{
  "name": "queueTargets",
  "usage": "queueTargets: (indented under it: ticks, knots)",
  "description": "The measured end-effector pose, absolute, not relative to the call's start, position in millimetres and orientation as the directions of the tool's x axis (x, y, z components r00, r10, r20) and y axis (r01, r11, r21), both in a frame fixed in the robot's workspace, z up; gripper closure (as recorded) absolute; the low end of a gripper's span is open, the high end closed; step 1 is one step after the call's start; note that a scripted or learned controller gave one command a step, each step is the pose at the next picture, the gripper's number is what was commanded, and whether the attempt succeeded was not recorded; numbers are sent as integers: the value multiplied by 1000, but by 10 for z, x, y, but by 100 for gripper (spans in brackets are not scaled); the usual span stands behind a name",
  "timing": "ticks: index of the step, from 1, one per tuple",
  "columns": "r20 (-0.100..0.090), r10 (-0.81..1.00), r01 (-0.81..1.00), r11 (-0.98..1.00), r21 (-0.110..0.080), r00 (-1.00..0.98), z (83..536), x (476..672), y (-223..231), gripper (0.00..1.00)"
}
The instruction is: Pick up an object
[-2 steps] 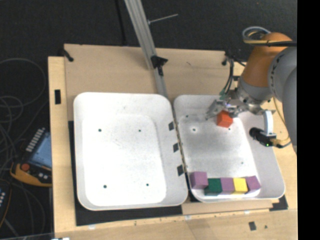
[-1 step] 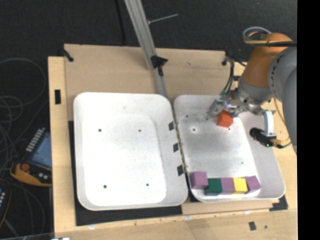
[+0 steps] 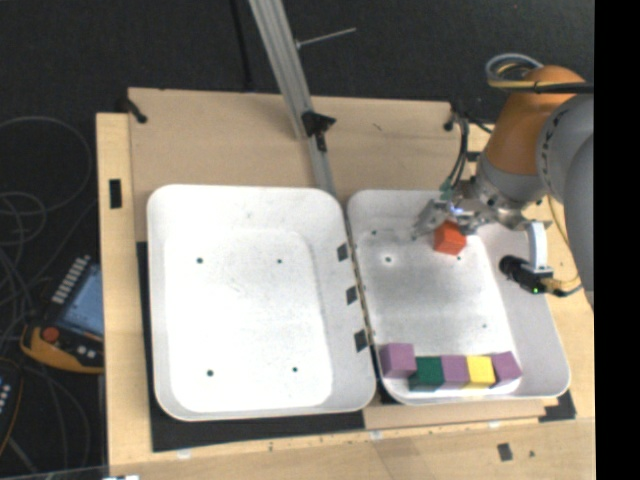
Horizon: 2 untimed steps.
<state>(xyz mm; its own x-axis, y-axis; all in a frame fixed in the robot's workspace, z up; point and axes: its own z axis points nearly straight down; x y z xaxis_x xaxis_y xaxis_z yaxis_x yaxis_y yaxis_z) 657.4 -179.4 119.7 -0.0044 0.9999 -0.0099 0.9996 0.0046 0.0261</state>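
Your gripper (image 3: 449, 223) stood over the right bin's (image 3: 520, 353) far end, fingers clamped on a small orange-red block (image 3: 449, 240) hanging just beneath them, above the bin floor.

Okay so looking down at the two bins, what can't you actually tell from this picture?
- Gripper fingers: too small and blurred in the camera view to read open or shut.
- Orange-red block: sits right under the gripper; whether it is gripped or lifted is unclear.
- Row of blocks at the right bin's near edge: touching or apart is not resolvable.
- Arm: cut off by the right edge.
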Motion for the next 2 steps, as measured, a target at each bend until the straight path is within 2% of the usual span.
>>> queueTargets:
  ticks: [2]
  knots:
    - [-10,1000,1000,5,26,-5,1198,6576,-1793,0]
